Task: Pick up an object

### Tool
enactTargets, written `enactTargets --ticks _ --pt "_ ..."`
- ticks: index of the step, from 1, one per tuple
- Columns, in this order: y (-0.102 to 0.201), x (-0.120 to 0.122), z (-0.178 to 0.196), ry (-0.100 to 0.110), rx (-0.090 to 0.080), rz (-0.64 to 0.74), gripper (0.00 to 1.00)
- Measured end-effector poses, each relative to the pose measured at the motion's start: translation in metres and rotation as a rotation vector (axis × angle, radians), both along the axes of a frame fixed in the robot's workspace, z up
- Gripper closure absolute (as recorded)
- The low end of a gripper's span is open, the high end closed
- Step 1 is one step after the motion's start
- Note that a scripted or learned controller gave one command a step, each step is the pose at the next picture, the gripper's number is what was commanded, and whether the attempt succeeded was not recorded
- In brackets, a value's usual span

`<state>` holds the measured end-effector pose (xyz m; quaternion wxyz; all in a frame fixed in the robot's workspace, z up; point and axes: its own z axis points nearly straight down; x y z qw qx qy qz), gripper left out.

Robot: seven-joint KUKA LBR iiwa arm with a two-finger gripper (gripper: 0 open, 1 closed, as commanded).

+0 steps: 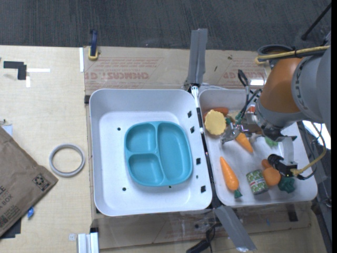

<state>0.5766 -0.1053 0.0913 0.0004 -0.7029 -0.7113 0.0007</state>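
a: where are the things it could pick up?
b: all in the right bin (310,194). a carrot (229,174) lies near the middle of that bin, orange with a green stub toward the front. a second carrot (244,142) lies tilted just under the gripper (231,135). a pale yellow round piece (215,122) sits near the bin's left wall, with something red-orange (220,110) peeking out just behind it.
a: and toward the front?
b: a small can with a green and red label (256,182), an orange round fruit (271,176) touching it, and a dark green piece (287,184) just beside that.
a: is the gripper holding anything?
b: its metal tip sits low in the bin, right against the upper end of the second carrot and next to the yellow piece. i cannot tell whether it grips anything.
a: the arm?
b: the arm (310,86) reaches in from the right, orange band (279,91) above the wrist, cables hanging by it.
a: what about the other side?
b: the left bin (105,157) holds a teal divided plate (158,153) with three compartments. on the bench to the left lie a roll of tape (67,159) and a brown cardboard box (18,181), well apart from the bins.
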Motion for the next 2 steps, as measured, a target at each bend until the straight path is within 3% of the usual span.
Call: enactTargets --ticks 1,2 --pt "-0.002 0.000 0.009 0.001 -0.001 -0.005 1.00" --pt "0.076 0.001 0.120 0.000 -0.001 0.023 1.00"
